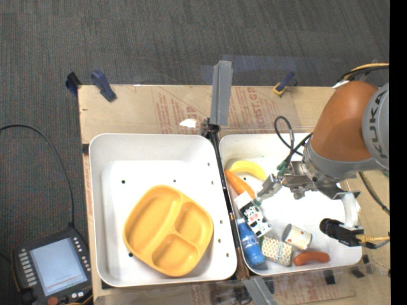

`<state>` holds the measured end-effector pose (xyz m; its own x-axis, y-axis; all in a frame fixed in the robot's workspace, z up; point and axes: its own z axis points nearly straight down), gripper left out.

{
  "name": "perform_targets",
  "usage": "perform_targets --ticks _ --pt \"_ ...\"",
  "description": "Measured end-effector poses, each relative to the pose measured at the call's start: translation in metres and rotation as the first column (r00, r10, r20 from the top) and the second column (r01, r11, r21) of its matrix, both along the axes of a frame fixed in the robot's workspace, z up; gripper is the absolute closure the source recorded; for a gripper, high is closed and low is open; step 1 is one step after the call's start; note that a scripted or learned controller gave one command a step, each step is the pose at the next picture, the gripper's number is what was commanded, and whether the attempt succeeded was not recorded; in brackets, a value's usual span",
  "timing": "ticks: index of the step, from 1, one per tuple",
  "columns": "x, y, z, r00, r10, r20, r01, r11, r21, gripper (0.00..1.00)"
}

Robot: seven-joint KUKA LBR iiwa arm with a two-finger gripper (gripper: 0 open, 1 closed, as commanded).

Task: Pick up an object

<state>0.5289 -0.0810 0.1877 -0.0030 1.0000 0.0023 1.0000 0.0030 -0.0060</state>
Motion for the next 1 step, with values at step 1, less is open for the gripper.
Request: perform_targets --ticks 1 --pt "0.0645 0.0017 -0.0984 1.0 -0.012 0.002 0.012 1.0 0.0 0.0"
